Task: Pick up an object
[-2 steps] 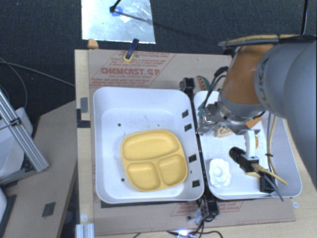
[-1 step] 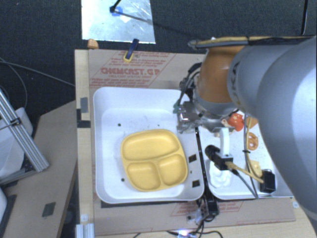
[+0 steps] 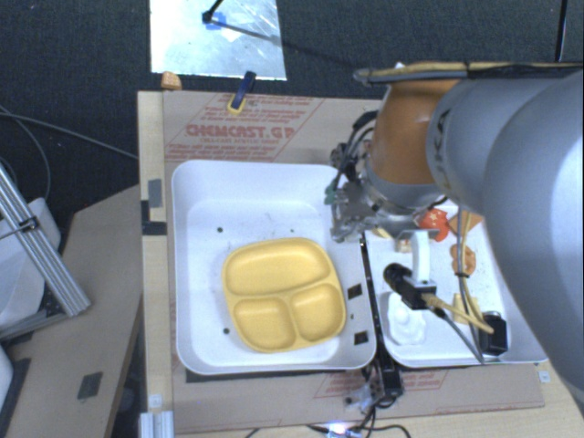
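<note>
A yellow three-compartment plastic tray (image 3: 284,293) is seen in the left shallow white bin (image 3: 196,245). The pincer (image 3: 345,219) is positioned at that bin's right rim; its opening cannot be told.

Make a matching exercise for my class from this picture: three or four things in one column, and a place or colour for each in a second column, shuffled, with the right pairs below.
Things
1. yellow divided tray
2. orange band
3. small white object
4. blue and yellow object

Places
A. on the brown board beyond the bins
B. in the left bin
C. on the arm, above the wrist
D. in the right bin, near its front edge

Pairs: 1-B, 2-C, 3-D, 4-A
</note>
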Motion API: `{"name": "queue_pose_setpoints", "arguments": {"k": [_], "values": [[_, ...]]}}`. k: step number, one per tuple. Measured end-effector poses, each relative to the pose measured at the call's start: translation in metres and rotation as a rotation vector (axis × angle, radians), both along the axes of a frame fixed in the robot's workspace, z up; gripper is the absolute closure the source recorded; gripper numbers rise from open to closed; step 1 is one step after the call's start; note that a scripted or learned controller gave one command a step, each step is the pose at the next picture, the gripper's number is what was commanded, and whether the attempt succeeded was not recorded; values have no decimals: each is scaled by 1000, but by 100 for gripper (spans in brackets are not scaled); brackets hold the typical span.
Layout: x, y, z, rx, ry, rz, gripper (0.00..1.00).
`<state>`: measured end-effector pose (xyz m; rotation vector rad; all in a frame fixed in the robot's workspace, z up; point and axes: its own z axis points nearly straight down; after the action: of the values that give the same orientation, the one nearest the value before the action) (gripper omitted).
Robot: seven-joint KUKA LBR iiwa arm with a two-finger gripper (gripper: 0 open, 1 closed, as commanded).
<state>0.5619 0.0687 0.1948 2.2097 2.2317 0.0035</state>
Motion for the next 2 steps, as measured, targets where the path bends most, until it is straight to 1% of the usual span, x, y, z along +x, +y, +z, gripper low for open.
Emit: {"name": "queue_pose_setpoints", "arguments": {"k": [1,2], "values": [[-79,-73,-11,-2,8,-17,100],[-74,-69,0,0,-2,-6,100]]}}
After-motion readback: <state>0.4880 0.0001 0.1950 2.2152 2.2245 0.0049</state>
